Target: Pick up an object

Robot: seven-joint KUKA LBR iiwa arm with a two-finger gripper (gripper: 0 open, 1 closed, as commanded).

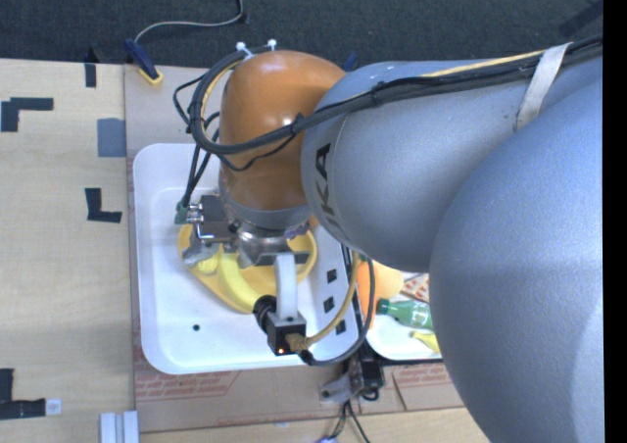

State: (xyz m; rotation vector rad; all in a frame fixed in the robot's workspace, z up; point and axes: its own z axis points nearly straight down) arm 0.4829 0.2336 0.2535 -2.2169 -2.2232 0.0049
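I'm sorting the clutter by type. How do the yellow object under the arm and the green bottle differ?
The yellow object lies in the left bin, largely hidden beneath the arm's wrist; the green bottle lies on its side in the right bin, away from the wrist. The yellow object looks broader; the green bottle is slim. Both rest on white bin floors.

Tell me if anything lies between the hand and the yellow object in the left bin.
Cannot be settled: the arm's wrist sits directly over the yellow object in the left bin, hiding the hand and any gap. Nothing visible lies on the object's exposed part.
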